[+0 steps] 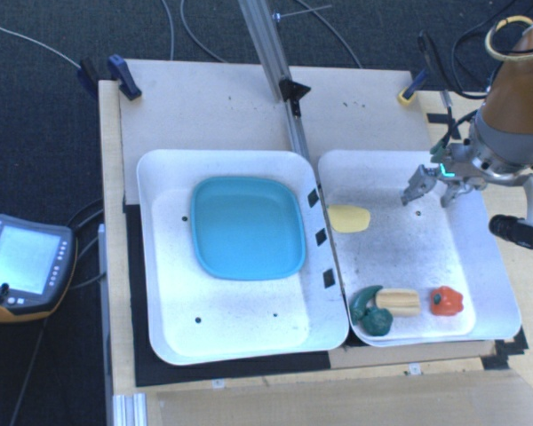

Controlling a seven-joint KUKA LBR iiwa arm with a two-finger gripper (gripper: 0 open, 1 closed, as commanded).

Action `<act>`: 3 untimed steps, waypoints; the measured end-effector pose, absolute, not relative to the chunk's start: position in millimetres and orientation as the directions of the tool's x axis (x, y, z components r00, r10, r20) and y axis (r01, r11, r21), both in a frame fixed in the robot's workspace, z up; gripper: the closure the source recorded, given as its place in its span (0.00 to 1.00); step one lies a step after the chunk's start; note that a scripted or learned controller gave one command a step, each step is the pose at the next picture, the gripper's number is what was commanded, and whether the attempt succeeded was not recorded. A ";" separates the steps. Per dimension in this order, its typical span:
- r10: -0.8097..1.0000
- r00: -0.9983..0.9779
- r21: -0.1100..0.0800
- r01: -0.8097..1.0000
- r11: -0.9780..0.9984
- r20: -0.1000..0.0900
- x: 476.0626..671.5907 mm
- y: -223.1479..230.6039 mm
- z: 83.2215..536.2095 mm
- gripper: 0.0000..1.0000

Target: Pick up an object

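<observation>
The gripper (433, 187) is positioned over the upper part of the right bin (489, 264), at the right of the frame. Its fingers are spread apart and nothing is held between them.

Four candidate objects are located in this bin. A yellow piece (348, 218) lies alone at the bin's left wall, near the frame centre. A green vegetable (370, 310), a tan block (398, 302) and a red pepper (445, 301) are grouped along the lower edge, the first two touching.

All are judged to be light, rigid plastic toys with smooth, somewhat slippery surfaces. The yellow piece is recommended: it is isolated, and should be gripped across its narrow width. The blue plate (248, 226) in the left bin (160, 229) is judged too flat for a reliable grip.
</observation>
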State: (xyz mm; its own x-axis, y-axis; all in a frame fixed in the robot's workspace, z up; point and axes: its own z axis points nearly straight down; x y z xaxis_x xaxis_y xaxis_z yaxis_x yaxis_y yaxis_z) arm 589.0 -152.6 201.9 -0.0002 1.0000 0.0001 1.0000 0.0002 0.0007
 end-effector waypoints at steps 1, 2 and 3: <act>1.000 0.000 0.001 1.000 0.000 0.000 589.0 -152.6 201.9 0.00; 1.000 0.000 -0.003 1.000 0.000 0.000 587.0 -157.0 158.8 0.00; 1.000 0.000 -0.005 1.000 0.000 0.001 591.8 -159.0 98.4 0.00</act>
State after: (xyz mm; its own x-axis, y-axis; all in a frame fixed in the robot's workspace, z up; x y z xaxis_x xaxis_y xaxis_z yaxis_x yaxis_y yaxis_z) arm 591.8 -159.0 98.4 -0.0002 1.0000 0.0009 1.0000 0.0002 -0.0050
